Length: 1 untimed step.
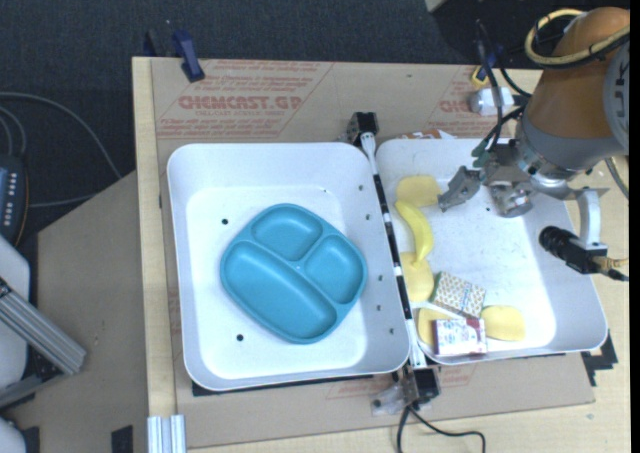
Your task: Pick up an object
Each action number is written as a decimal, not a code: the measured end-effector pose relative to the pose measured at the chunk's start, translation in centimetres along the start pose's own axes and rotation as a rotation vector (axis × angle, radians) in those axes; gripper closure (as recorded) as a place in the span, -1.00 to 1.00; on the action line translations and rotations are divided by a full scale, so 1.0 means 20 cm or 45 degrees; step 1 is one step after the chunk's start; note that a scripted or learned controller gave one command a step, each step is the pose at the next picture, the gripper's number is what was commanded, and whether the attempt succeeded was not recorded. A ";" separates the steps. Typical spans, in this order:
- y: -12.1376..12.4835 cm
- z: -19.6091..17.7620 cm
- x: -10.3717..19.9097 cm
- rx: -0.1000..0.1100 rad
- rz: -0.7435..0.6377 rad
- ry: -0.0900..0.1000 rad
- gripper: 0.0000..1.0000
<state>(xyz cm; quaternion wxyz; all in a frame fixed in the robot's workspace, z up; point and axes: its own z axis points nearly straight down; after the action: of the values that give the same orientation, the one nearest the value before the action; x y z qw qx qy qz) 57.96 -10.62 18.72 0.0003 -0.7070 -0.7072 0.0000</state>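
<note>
The right bin [560, 326] holds several small items along its left and front sides. A yellow banana [416, 232] lies by the left wall, with a pale yellow piece [419, 188] above it. Nearer the front sit a patterned box [458, 293], a red and white carton [460, 337] and a yellow lemon [504, 322]. My gripper [486, 194] hangs over the upper middle of this bin, to the right of the pale yellow piece. Its fingers [457, 187] are spread open with nothing between them.
The left bin [190, 241] holds a blue divided plate [291, 271]. A black clamp [364, 127] sits where the two bins meet at the back. The arm's grey body and orange band [580, 51] reach in over the right bin's far corner.
</note>
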 end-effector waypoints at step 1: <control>0.00 0.51 0.04 -0.001 0.001 0.000 -1.00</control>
<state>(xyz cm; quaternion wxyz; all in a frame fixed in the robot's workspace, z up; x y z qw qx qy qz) 57.97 -9.74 8.45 0.0000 -0.7072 -0.7070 -0.0001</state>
